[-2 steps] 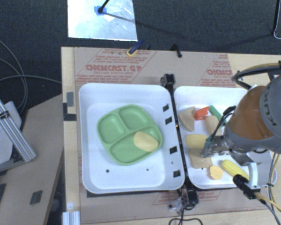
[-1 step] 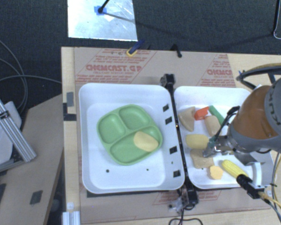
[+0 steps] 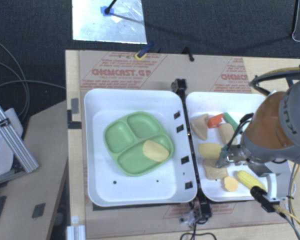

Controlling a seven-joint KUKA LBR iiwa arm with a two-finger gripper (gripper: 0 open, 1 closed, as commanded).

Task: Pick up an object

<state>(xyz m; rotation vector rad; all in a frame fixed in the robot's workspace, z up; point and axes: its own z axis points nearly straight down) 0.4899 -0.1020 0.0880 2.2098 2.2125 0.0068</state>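
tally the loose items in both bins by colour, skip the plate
yellow: 4 (piece on the green plate, piece, corn cob, small piece)
tan: 3 ()
orange: 1
green: 1
total: 9

Single fixed overhead camera, slanted downward onto the bench, moderate range, both white bins in frame, left bin (image 3: 95, 134) well left of the gripper (image 3: 224, 160), arm entering from frame right

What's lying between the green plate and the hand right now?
In the camera view, between the green plate and the hand runs the black divider joining the two bins, then a pale yellow food piece in the right bin.
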